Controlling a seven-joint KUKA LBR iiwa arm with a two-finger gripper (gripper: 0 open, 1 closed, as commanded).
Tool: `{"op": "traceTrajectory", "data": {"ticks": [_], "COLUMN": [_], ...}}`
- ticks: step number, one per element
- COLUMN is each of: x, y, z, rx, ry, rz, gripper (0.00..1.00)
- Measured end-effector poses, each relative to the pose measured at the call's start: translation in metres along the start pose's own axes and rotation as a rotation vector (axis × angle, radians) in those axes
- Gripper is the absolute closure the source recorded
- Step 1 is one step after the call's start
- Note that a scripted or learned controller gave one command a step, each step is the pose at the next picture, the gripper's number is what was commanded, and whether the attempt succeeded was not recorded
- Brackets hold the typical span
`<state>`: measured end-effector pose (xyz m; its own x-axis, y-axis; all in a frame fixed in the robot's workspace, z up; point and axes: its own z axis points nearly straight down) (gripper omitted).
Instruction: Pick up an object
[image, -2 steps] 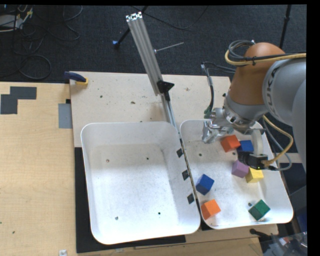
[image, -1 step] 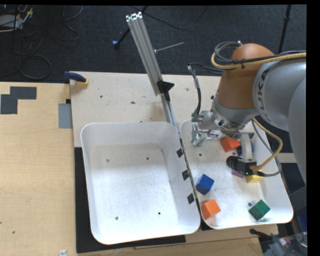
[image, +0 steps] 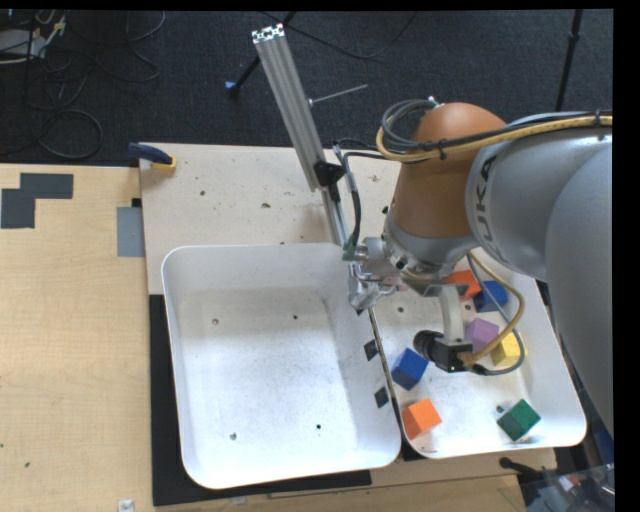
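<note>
Bench: we look down on a pale wooden bench (image: 70, 330) with grey patches set into its top, and dark carpet (image: 150, 70) strewn with cables behind it.
Arm: the grey KUKA arm (image: 540, 200) reaches in from the right, its orange band above the wrist, and we see it hanging over the far part of the right bin.
Left bin: a shallow white bin (image: 260, 370) with scattered dark specks on its floor sits on a black mat (image: 160, 400).
Right bin: the second white bin (image: 465, 405) lies just beside the first, their rims touching, and the arm partly covers it.
Post: a slanted aluminium profile (image: 295, 110) with a checkered tag at its top rises from behind the bins.
Gripper: the gripper (image: 362, 288) hangs above the shared rim of the two bins; we cannot tell whether it is released or clenched, and we see nothing grasped in it.
Objects: all lie in the right bin. We see a blue cube (image: 409, 368) near the shared rim, an orange cube (image: 422, 416) just in front of it, a green cube (image: 519, 419) towards the near right corner, and a purple block (image: 483, 332) touching a yellow block (image: 507, 350) beneath the arm.
Clamp: a small blue clamp (image: 150, 155) lies on the bench's far left edge.
</note>
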<state>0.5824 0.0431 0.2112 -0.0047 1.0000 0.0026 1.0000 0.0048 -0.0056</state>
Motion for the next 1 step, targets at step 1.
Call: {"op": "traceTrajectory", "data": {"ticks": [1], "x": [0.0390], "y": [-0.0253], "z": [-0.0010], "rx": [0.001], "ry": [-0.001], "rz": [0.001], "gripper": [1.00]}}
